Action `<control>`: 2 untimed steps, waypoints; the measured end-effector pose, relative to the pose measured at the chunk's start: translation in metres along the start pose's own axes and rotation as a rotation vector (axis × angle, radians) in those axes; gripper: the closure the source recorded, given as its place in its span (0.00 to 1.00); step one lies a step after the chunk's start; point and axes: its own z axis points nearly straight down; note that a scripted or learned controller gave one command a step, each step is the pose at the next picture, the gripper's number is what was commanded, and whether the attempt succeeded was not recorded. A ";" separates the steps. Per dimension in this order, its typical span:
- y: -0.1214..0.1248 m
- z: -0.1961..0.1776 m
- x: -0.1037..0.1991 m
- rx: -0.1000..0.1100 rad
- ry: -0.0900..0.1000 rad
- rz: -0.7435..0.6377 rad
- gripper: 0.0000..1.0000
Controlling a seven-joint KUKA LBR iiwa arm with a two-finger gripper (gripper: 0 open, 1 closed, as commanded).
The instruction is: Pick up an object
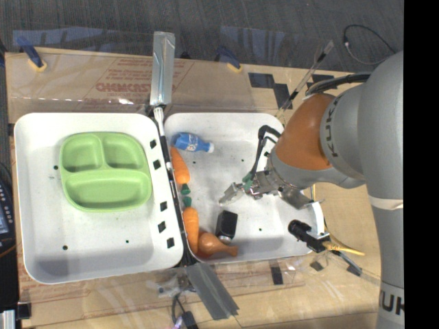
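The likeliest thing for picking is the small black block (226, 224), which lies on the floor of the right bin (274, 242), toward that bin's near edge and just right of the pear-shaped orange-brown gourd (214, 245) in its near-left corner. The jaws (236, 190) hang over the middle of the right bin, above and a little right of the black block and apart from it; the thin metal fingers (228, 195) point left and seem to stand slightly apart with nothing between them, though the slanted view leaves this uncertain. Along the right bin's left wall lie two carrots: one carrot (180, 168) toward the far end and a second carrot (190, 221) nearer, just above the gourd, with a small dark green piece (185, 195) between them. A blue toy bottle (189, 142) lies near the right bin's far-left corner. The grey arm (363, 142) with its orange band (307, 139) reaches over the right bin's right rim. Left of the right bin, touching it along the divider, the left bin (41, 252) holds a green divided plate (105, 170). Both bins rest on the brown surface (62, 74).
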 end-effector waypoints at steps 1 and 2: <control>-0.035 -0.006 0.056 0.000 0.000 0.065 0.00; -0.036 -0.014 0.056 0.005 0.001 0.062 1.00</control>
